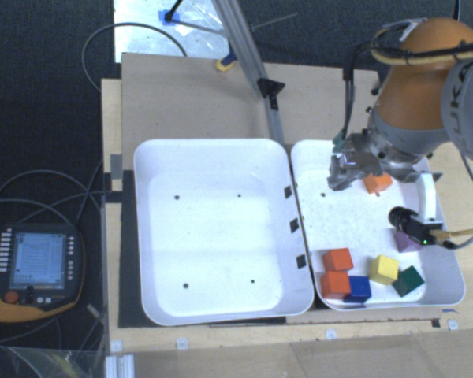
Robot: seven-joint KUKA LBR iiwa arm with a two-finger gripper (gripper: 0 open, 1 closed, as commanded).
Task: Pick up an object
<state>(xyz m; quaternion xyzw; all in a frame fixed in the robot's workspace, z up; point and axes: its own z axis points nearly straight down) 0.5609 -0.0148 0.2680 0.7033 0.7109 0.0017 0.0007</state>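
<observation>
My gripper (341, 173) hangs over the back part of the right bin (457, 290), below the orange wrist band. A small orange block (378, 183) lies just to the right of it, partly under the wrist. At the bin's front sit two orange blocks (337, 270), a blue block (359, 288), a yellow block (384, 269) and a green block (410, 280). A purple piece (404, 241) peeks out from under a black fitting on the arm.
The left bin (154, 211) stands next to the right one, with black clips on the shared rim. A metal pole (248, 46) slants across the back of the bench. A teach pendant (33, 270) lies on the floor at left.
</observation>
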